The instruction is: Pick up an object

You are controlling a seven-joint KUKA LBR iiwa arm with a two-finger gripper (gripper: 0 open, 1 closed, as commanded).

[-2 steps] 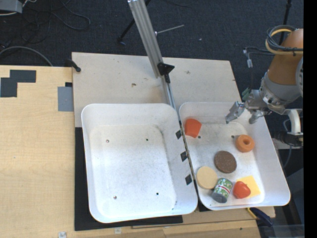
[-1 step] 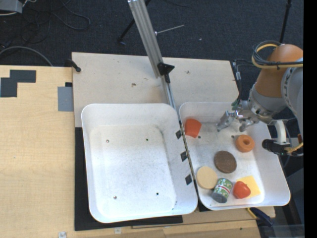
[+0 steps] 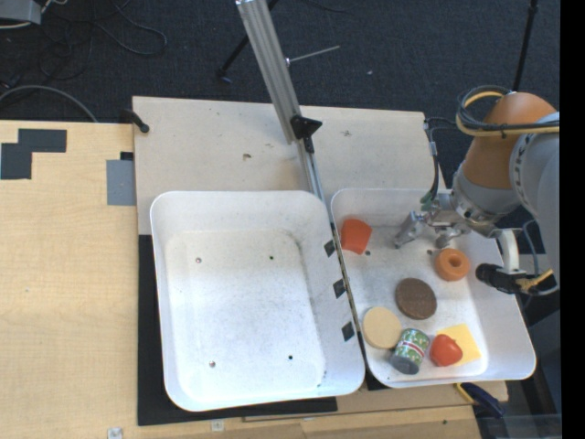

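Note:
The right bin (image 3: 512, 359) holds several small objects. An orange cup (image 3: 356, 236) lies at its left side near the divider. An orange ring (image 3: 452, 264) sits toward the right, with a brown disc (image 3: 416, 298) below it and a tan disc (image 3: 382, 327) lower left. A green can (image 3: 410, 349), a red piece (image 3: 446, 349) and a yellow block (image 3: 466, 338) cluster at the front. My gripper (image 3: 420, 239) hangs low over the bin's back part, between the cup and the ring, open, with nothing between its fingers.
The left bin (image 3: 183, 218) lies beside the right one across a shared rim with black clips (image 3: 339, 287). A slanted metal rail (image 3: 274, 71) rises behind the bins. The arm's grey body and orange band (image 3: 512, 122) stand over the right bin's back right corner.

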